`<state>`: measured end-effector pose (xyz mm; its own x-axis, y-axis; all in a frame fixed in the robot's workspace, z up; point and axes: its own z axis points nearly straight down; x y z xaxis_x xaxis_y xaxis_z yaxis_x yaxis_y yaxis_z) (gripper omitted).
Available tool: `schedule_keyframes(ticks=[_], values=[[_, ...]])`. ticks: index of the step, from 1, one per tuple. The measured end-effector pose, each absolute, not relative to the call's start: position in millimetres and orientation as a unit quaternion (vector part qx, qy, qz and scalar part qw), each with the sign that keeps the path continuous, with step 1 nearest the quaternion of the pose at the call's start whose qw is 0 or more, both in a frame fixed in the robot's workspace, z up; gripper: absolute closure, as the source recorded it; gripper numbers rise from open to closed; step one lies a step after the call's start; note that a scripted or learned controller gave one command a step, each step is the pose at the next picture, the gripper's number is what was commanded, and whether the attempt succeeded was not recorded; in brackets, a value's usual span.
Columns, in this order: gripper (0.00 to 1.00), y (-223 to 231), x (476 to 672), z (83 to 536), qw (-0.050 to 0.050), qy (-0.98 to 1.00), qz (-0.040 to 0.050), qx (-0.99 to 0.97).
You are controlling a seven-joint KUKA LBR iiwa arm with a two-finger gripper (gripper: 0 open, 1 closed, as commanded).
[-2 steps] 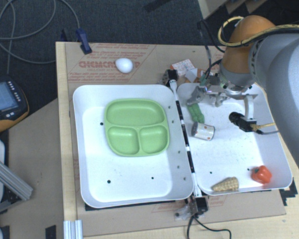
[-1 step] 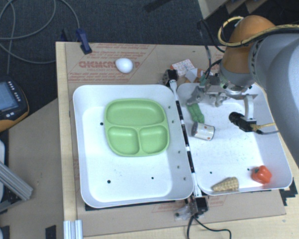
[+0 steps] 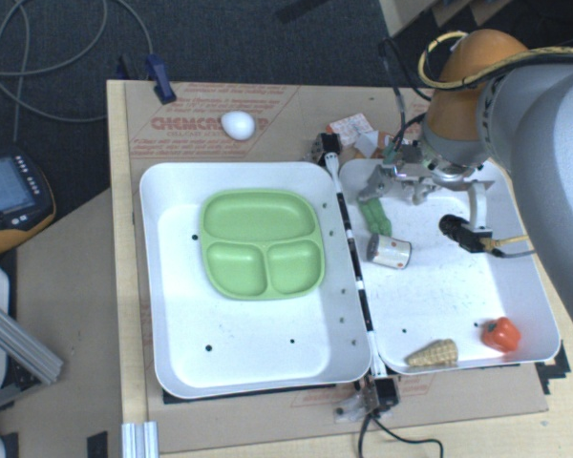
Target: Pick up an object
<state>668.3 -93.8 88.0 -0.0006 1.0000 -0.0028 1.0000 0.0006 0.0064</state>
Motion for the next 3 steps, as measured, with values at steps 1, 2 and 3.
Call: schedule_keyframes(ticks=[1, 2, 3], values=[[0.00, -97.9, 668.5, 87.9, 0.003, 0.707, 0.0022, 0.707], [0.00, -91.6, 667.2, 88.0, 0.002, 0.707, 0.0016, 0.707], [0.00, -95.0, 668.1, 87.8, 0.002, 0.707, 0.0014, 0.707]])
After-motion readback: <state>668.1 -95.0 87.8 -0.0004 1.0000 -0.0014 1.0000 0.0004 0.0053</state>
